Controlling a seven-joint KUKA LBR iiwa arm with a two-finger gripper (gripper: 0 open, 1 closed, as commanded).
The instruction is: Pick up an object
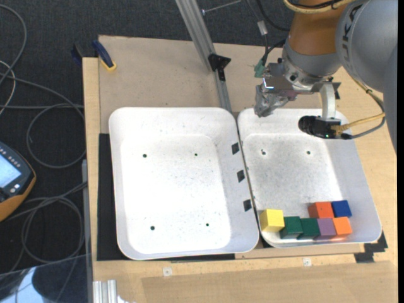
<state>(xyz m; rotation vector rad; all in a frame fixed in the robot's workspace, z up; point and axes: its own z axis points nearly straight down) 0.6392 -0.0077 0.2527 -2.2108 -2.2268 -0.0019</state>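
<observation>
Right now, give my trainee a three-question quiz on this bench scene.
1. True or false: the blocks lie in the left bin.
2. Which block is farthest toward the view's left: A) blue B) yellow C) orange?
3. Fill in: the gripper hangs over the right bin's ____ edge, far from the blocks.

Key: 1. False; they cluster at the right bin's near edge. 2. B. 3. far.
</observation>
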